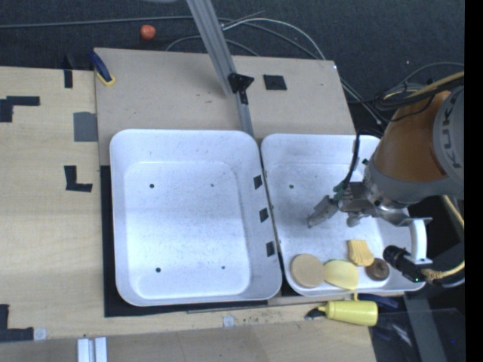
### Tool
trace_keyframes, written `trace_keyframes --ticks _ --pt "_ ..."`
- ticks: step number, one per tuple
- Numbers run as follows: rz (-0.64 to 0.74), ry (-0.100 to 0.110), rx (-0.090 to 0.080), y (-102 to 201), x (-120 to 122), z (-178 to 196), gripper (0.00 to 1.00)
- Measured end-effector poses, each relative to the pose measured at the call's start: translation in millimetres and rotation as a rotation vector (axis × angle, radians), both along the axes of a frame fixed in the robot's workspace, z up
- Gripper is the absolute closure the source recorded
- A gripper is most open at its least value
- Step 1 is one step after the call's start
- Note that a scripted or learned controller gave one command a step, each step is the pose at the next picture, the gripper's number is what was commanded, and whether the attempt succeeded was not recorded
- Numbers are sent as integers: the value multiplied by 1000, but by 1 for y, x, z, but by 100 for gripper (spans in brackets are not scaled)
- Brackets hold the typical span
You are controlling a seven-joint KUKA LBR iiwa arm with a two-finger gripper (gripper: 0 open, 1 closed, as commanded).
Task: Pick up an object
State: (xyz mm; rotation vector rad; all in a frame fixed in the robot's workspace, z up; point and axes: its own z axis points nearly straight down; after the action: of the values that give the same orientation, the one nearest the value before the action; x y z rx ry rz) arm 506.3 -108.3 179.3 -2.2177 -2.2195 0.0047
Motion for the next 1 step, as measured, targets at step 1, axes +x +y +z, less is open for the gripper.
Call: trace_keyframes --ticks 1 --pt "-1 2 0 -2 -2 -63 0"
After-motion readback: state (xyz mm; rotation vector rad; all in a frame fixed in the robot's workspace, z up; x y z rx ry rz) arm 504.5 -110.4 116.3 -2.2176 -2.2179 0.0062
